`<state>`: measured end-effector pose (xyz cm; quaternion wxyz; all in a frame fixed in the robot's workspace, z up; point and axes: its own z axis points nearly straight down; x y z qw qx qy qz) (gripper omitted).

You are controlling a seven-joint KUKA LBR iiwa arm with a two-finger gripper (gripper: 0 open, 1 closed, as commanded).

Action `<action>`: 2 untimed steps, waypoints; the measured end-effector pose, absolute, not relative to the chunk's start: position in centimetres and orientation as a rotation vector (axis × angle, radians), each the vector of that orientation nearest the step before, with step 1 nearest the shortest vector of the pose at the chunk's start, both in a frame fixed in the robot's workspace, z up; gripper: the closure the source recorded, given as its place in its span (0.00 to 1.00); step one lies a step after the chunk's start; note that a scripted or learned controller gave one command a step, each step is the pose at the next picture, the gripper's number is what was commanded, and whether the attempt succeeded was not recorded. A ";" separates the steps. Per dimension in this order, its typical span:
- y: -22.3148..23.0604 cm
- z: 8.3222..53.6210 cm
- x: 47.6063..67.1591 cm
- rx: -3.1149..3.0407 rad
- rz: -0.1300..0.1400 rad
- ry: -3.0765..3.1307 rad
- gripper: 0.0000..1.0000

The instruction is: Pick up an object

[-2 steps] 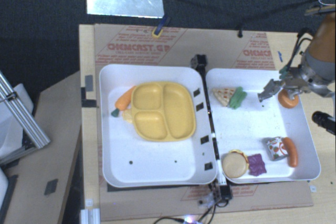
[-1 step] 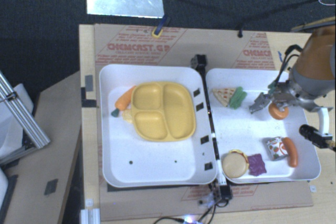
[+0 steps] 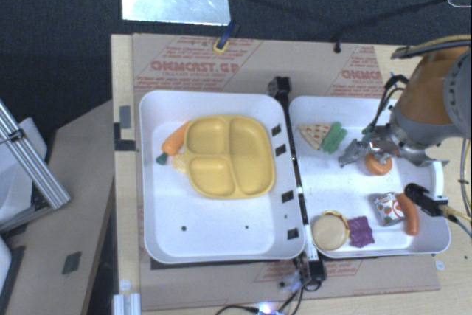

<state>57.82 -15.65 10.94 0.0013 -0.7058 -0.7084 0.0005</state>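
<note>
Gripper (image 3: pixel 371 152) sits low in the right bin (image 3: pixel 428 243), its grey fingers around a small orange round object (image 3: pixel 379 165); how tightly they close I cannot tell. That bin also holds a pizza slice (image 3: pixel 313 134), green piece (image 3: pixel 334 136), sausage (image 3: pixel 408 212), printed packet (image 3: pixel 386 209), purple piece (image 3: pixel 361 231) and bun (image 3: pixel 330 230). Over in the left bin (image 3: pixel 214 247) lie a yellow divided plate (image 3: pixel 225 156) and a carrot (image 3: pixel 174 139) at its left edge.

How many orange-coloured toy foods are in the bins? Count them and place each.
3. A carrot beside the yellow plate in the left bin; a round orange piece under the gripper; a sausage at the right bin's near-right. The arm may hide others.
</note>
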 end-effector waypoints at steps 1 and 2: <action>-15.6 8.8 58.1 -2.221 -0.005 -2.226 0.00; -16.0 10.2 58.4 -2.234 -0.009 -2.238 1.00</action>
